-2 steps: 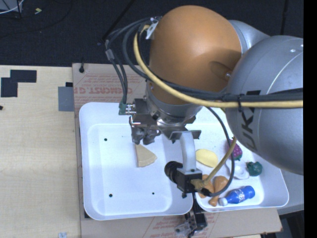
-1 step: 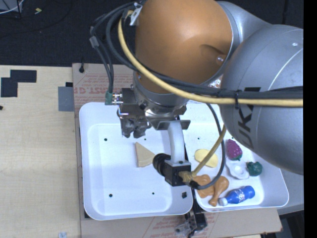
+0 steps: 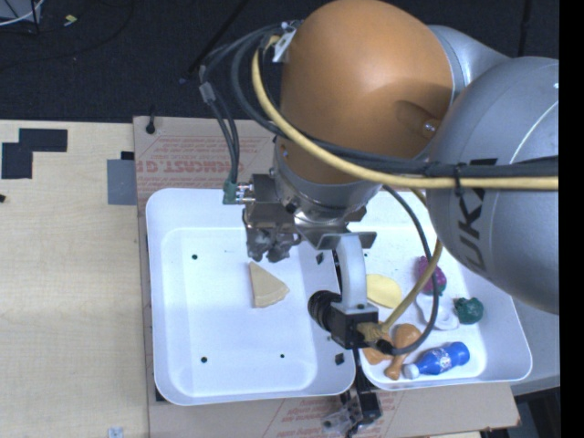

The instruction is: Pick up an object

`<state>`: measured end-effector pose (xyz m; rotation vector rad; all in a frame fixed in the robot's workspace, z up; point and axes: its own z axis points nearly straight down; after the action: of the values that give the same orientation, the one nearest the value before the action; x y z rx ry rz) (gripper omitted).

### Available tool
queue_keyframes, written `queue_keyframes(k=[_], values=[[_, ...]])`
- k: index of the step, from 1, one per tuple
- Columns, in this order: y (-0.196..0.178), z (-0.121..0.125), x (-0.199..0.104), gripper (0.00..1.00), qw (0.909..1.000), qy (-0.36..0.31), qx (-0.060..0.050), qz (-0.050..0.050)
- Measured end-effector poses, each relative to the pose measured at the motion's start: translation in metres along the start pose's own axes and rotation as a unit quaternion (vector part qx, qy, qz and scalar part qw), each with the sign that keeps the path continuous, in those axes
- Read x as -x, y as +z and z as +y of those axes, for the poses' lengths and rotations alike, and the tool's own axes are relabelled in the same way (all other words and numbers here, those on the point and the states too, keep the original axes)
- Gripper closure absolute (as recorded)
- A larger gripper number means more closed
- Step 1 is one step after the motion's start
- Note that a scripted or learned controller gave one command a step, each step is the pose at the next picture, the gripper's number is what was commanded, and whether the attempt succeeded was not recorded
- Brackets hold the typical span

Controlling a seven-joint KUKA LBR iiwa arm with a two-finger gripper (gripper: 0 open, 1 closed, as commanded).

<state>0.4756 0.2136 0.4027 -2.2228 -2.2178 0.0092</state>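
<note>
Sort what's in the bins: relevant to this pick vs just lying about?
In play:
gripper, low over the left bin
tan wedge, just below it

Lying about, right bin:
blue bottle
green piece
yellow piece
purple piece
orange piece

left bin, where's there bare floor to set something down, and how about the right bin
The left bin has bare floor along its left wall and across its near half, below the tan wedge. The stretch just above the wedge sits under the gripper. The right bin is crowded: a blue bottle, a green piece, a yellow piece and orange pieces fill its near end.
</note>
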Motion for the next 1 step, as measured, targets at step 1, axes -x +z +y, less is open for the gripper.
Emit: queue_keyframes(k=[1], values=[[-0.0229,0.0001,-0.0309,1.0,1.0,-0.003,0.002,0.001]])
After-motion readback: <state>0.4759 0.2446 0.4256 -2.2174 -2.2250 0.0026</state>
